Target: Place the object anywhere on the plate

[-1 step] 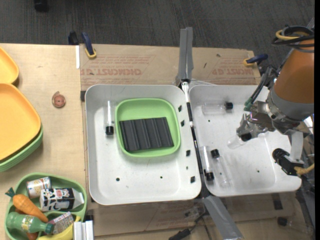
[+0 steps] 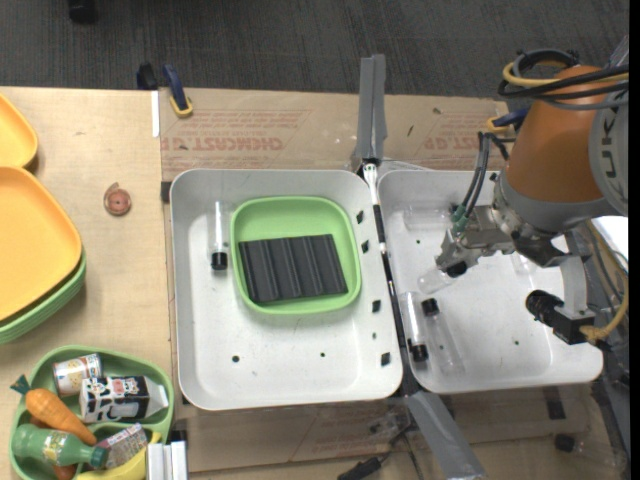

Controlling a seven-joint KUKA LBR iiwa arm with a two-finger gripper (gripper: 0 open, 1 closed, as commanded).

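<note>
White bins (image 2: 200, 368); square green plate (image 2: 296, 213), ribbed dark slab (image 2: 292, 267).

bench (image 2: 130, 148) | two white bins (image 2: 200, 368) | orange plates (image 2: 30, 238) | green bowl (image 2: 160, 388)

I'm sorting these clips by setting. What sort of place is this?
Probably a robotics lab or test bench, not a home kitchen: a robot arm reaches over two white bins, cardboard covers the bench, and toy food sits in a bowl.
</note>
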